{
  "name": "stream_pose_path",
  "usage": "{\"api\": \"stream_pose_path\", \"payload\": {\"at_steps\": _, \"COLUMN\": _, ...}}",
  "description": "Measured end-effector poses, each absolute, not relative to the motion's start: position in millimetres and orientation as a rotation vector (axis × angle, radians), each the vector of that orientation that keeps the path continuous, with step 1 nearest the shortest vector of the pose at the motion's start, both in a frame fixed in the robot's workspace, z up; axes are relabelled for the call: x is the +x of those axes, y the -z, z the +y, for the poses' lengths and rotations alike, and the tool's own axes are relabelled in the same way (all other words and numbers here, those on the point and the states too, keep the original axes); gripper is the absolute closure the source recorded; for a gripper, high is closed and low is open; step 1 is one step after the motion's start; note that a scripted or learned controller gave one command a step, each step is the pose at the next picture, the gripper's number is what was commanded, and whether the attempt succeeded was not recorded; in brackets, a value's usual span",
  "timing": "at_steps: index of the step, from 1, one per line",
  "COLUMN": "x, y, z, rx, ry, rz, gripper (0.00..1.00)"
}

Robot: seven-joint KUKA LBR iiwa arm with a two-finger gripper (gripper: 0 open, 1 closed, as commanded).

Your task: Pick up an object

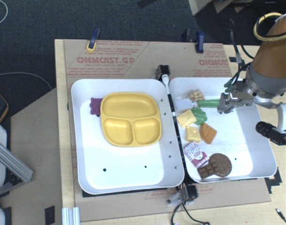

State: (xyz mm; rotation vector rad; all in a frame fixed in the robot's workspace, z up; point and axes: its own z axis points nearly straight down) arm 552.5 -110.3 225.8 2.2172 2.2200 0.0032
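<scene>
You have two bins side by side: left bin (82, 139), right bin (255, 158). In the left bin, a divided plate (131, 118) sits toward the back w/ a small item (95, 106) touching its left edge. In the right bin, items cluster along the left side: cracker (196, 96) at back, cookie (221, 164) at front, gripper (225, 105) just right of them.

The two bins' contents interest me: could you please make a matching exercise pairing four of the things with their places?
Things:
1. yellow divided plate
2. purple item
3. round brown cookie
4. gripper

Places:
A. near corner of the right bin
B. middle of the left bin
C. over the right bin's far part
D. against the plate's left edge

Pairs: 1-B, 2-D, 3-A, 4-C
</scene>
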Motion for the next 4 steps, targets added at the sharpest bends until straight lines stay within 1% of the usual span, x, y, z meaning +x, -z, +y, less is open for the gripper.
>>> {"api": "stream_pose_path", "payload": {"at_steps": 1, "x": 593.9, "y": -217, "z": -85, "rx": 2.217, "ry": -0.004, "rz": 2.221, "gripper": 1.00}}
{"api": "stream_pose_path", "payload": {"at_steps": 2, "x": 644.8, "y": -232, "z": -70, "rx": 2.216, "ry": -0.005, "rz": 2.221, "gripper": 1.00}}
{"api": "stream_pose_path", "payload": {"at_steps": 3, "x": 646.9, "y": -215, "z": -59, "rx": 2.222, "ry": 0.003, "rz": 2.223, "gripper": 1.00}}
{"api": "stream_pose_path", "payload": {"at_steps": 4, "x": 639.2, "y": -221, "z": -59, "rx": 2.224, "ry": 0.003, "rz": 2.222, "gripper": 1.00}}
